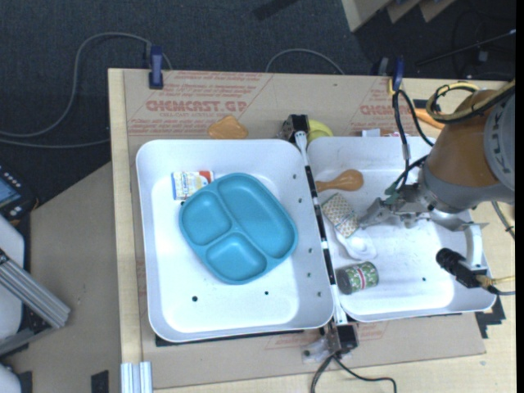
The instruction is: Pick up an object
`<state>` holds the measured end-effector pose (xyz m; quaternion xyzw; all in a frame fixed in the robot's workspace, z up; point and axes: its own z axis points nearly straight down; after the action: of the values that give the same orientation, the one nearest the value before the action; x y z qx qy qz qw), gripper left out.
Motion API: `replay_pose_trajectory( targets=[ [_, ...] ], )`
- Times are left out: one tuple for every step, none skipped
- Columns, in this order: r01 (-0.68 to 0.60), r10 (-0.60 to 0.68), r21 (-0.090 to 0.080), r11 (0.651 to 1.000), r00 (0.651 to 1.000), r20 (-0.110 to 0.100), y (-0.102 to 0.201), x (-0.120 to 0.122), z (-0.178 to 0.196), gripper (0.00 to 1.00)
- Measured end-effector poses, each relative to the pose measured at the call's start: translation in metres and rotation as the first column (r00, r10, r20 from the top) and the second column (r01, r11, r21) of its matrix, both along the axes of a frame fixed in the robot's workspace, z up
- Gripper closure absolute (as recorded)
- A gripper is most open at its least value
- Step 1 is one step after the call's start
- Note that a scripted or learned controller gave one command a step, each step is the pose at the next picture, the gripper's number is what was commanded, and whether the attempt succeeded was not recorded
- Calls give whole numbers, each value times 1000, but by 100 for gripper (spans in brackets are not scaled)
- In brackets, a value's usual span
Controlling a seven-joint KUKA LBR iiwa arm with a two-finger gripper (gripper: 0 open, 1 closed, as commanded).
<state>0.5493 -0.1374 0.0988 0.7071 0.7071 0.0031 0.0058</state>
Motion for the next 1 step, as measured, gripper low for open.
replay_pose_trajectory(
  targets=[
    [-6,6,5,1000,1000,-9,44,53,-15,0]
  ],
)
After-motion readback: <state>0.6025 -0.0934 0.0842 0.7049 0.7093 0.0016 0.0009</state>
